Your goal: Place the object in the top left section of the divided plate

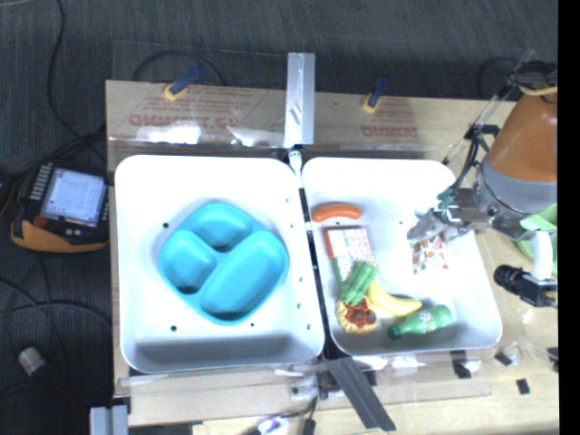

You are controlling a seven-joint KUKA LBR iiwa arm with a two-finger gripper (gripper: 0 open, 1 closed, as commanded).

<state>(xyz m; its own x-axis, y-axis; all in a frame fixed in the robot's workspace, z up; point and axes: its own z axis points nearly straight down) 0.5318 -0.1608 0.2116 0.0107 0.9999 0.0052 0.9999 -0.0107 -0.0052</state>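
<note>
The blue divided plate (225, 261) lies in the left bin (136, 333); its top left section is a small hollow near its upper edge. My gripper (435, 227) hangs over the right part of the right bin (485, 324), at the end of the grey and orange arm (521, 152). Directly beneath the gripper is a small red-and-white patterned packet (430, 256); I cannot make out whether it is touching the gripper or lying on the bin floor.
The right bin also holds an orange sausage (336, 212), a red-and-white box (349, 243), a green vegetable (357, 280), a banana (396, 302), a green bottle (421, 321) and a small red-yellow item (357, 316). A metal divider (300, 107) stands behind the bins.
</note>
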